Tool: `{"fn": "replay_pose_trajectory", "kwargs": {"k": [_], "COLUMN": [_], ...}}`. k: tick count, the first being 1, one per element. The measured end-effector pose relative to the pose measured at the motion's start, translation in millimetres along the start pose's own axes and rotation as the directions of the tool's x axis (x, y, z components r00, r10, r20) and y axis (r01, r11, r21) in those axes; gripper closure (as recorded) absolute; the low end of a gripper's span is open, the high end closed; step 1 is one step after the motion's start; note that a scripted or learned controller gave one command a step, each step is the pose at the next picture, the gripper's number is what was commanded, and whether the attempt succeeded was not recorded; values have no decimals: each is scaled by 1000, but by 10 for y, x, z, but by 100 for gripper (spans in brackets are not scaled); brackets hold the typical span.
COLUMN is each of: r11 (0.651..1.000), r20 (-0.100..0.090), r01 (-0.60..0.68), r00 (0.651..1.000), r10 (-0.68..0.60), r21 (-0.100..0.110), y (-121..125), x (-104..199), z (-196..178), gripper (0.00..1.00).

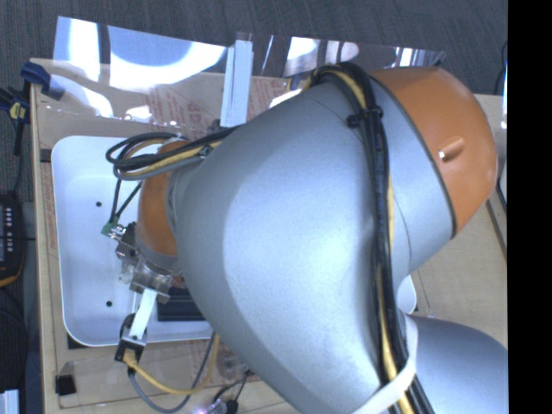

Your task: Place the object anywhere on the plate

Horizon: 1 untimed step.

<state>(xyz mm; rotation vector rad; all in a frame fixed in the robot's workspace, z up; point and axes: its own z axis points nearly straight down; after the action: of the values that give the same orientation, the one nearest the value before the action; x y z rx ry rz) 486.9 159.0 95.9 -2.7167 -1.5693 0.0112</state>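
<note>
Plate and object are hidden from me behind the grey arm [328,257], which blocks most of the left white bin [78,231] on the surface [39,378]. Pincer state: I cannot tell.

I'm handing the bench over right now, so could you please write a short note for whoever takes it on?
Gripper: hidden under the arm, which hangs low over the left bin; open or shut cannot be told.
Job's things: the arm covers most of both bins, so I can place neither object nor plate.
Done: nothing confirmed.
Left: find the object and set it on the plate.
</note>
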Motion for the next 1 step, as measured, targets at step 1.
{"fn": "replay_pose_trajectory", "kwargs": {"k": [1], "r11": [767], "r20": [-22], "r01": [-642], "r00": [767], "r10": [642], "r21": [3], "y": [-10], "x": [-111], "z": [-1], "gripper": [100]}}
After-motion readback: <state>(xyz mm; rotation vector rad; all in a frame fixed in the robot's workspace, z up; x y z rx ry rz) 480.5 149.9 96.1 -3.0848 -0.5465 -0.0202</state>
